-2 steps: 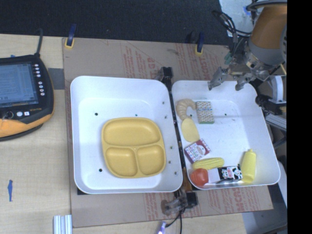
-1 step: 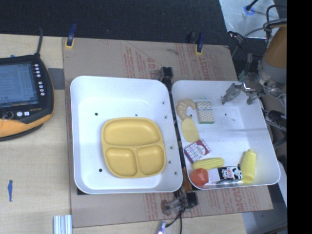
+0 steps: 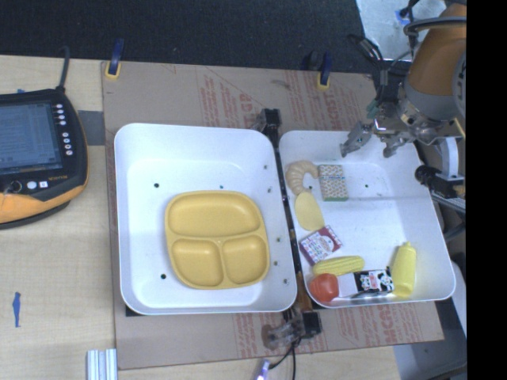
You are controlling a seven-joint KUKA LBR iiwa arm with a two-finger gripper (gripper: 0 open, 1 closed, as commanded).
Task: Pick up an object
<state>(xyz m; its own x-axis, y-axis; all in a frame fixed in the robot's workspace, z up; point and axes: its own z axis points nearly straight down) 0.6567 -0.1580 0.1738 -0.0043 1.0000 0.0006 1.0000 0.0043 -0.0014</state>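
Two white bins sat side by side on bench. Left bin (image 3: 135, 212) held yellow divided tray (image 3: 215, 238). Right bin (image 3: 432, 236) held clutter: shrimp (image 3: 300, 173) and small patterned box (image 3: 333, 182) at far left, pale yellow piece (image 3: 308, 210) and red-white packet (image 3: 320, 244) nearer, then corn (image 3: 339, 265), tomato (image 3: 323, 288), milk carton (image 3: 373, 282), mustard bottle (image 3: 403, 269) along near edge. Gripper (image 3: 371, 143) hovered over right bin's far edge, fingers spread apart, nothing between them. Teach pendant (image 3: 36, 153) lay far left on bench.
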